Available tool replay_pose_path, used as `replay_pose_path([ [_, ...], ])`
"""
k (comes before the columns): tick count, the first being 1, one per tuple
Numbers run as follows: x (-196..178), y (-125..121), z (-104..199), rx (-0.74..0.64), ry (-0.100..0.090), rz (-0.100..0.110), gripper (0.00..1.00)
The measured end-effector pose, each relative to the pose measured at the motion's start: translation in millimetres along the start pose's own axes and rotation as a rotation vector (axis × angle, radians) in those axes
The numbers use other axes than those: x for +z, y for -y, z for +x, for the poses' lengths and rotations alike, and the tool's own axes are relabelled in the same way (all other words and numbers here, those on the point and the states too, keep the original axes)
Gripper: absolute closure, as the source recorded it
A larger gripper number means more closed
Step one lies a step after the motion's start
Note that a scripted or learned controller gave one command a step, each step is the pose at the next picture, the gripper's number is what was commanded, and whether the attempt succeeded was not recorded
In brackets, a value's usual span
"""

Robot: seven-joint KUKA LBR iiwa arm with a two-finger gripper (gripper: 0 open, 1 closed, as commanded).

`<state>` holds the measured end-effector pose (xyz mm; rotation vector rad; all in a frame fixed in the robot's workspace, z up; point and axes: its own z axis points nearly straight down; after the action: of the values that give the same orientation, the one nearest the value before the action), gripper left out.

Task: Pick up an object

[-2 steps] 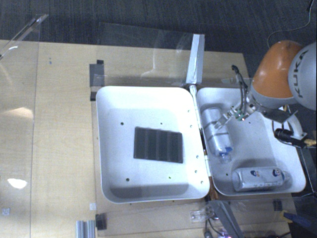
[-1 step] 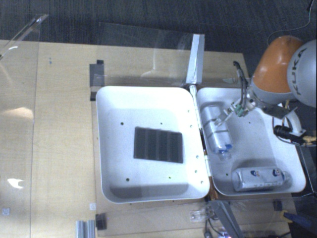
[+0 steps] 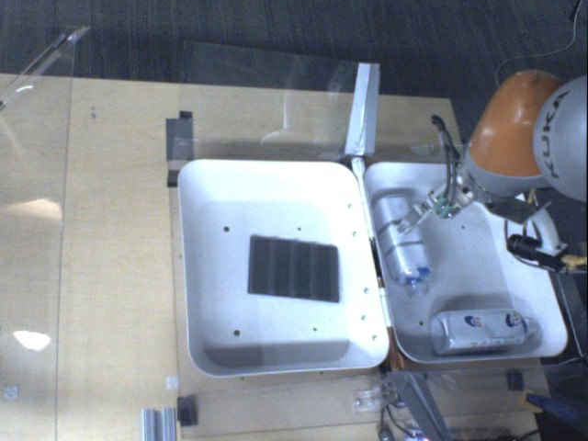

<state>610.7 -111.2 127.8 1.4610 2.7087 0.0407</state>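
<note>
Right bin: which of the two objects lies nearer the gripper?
The clear bottle along the right bin's left wall, blue cap toward the front. The gripper sits just beside its upper end. The silver pack lies crosswise at the front edge, farther off.

White bins [image 3: 276, 177], dark ribbed mat [image 3: 294, 268], clear blue-capped bottle [image 3: 401, 239].

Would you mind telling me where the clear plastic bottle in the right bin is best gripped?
Probably across the middle of the bottle, from above: it lies flat, its long axis along the bin's left wall, so the hand should close across the narrow width.
</note>
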Motion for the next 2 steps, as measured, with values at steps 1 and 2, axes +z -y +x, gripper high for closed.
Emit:
replay_pose_path([
  [1,32.6,6.3,-30.0,0.281,-0.021,0.050,0.00],
  [2,-3.8,96.6,-20.7,0.037,-0.038,0.049,0.00],
])
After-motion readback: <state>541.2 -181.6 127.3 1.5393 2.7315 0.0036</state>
